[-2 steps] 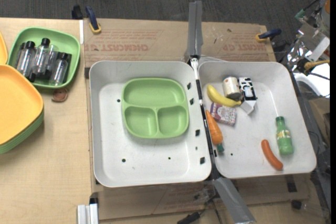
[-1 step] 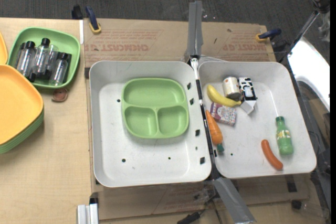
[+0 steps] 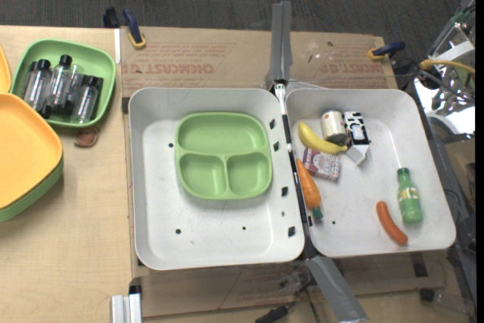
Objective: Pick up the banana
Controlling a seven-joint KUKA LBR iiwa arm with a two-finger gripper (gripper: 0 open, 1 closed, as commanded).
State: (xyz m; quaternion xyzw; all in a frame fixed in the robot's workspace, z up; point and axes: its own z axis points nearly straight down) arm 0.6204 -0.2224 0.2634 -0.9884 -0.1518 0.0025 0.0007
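banana (image 3: 321, 140) in right bin (image 3: 431, 163), beside can (image 3: 333, 122)

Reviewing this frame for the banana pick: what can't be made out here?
- Banana: its right end runs under the can, so that tip is hidden.
- Pink packet: print too small to read.
- Black-and-white box: label too small to read.
- Carrot: lies against the bin wall; its lower end is hard to tell.
- Bottles in the green tray: contents too small to judge.
- Yellow plates: cut off by the left edge.
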